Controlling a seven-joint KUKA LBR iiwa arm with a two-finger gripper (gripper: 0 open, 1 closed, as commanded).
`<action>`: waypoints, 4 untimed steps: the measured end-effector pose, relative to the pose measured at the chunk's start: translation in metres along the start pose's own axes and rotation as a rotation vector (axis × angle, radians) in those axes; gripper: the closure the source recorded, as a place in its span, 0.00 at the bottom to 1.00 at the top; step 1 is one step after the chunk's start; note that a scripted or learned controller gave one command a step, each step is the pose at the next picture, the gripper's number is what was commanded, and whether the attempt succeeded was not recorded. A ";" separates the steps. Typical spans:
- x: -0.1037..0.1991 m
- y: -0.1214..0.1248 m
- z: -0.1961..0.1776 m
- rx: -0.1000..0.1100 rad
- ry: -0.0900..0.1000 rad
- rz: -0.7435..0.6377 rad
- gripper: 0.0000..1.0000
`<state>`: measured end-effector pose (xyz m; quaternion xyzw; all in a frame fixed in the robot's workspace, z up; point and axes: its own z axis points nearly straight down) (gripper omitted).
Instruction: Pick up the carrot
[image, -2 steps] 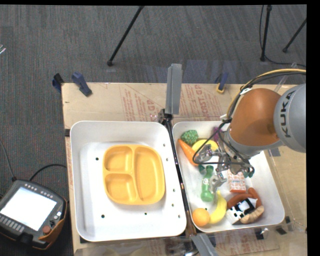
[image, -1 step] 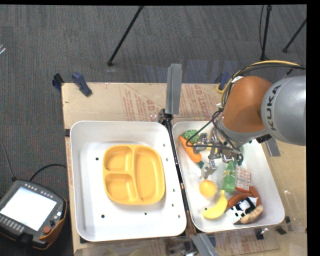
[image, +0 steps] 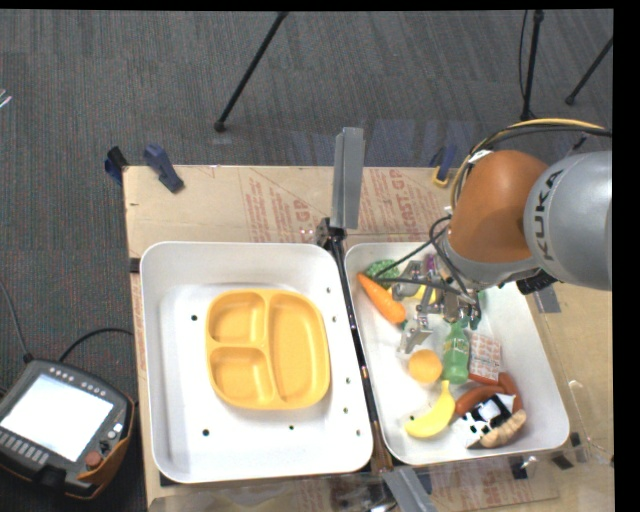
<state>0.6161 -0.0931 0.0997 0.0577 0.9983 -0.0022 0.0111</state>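
Carrot (image: 381, 297) just left of jaws (image: 432, 312), ungrasped

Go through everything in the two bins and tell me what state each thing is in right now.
Orange carrot: lying diagonally in right white bin, not gripped.
Yellow three-compartment plastic plate: flat in left white bin.
Yellow banana: lying near the right bin's front.
Small orange ball-shaped fruit: resting beside a green bottle.
Gripper: hovering just right of the carrot.
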 end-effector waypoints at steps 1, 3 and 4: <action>0.025 0.008 0.000 -0.007 -0.007 0.070 0.00; 0.063 0.007 0.002 -0.002 0.023 0.217 1.00; 0.045 0.051 -0.095 -0.004 0.010 0.192 1.00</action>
